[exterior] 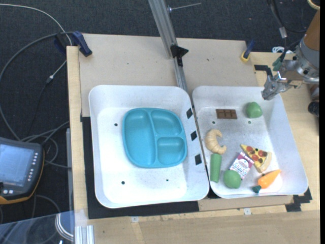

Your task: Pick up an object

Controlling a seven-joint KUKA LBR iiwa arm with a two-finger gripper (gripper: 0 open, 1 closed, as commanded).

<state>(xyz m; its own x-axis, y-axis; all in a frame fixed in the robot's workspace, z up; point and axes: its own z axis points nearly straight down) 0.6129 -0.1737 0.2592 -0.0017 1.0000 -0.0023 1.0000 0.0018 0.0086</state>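
My gripper (270, 91) hangs over the far right rim of the right bin (289, 136), just right of and above a green ball (253, 110). Nothing shows between its fingers. In that bin also lie a brown chocolate bar (226, 114), a tan croissant (216, 141), a green cucumber (216, 167), a green round fruit (232, 179), a small pink and white carton (242, 165), a pizza slice (257, 156) and an orange carrot (268, 179).
The left bin (106, 131) holds a blue sectioned plate (154, 136). A metal pole (163, 22) slants down to the gap between the bins. Cables and a tablet (18, 169) lie off the bench at the left.
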